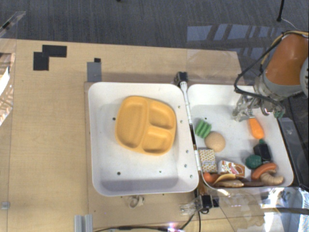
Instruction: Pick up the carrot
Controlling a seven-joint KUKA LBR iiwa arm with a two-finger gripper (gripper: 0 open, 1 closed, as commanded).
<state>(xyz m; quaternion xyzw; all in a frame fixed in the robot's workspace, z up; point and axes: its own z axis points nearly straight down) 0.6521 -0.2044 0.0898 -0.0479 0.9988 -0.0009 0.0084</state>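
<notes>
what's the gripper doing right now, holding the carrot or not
Gripper: over the right white bin, just left of the small orange carrot, which lies on the bin floor, not held. Open or closed cannot be told.

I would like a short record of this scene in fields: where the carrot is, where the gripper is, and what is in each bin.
carrot: right bin, far right part, lying free
gripper: above the right bin, just left of the carrot
left bin: yellow divided tray
right bin: carrot, green ridged piece, beige ball, more toy food along the near edge
</notes>
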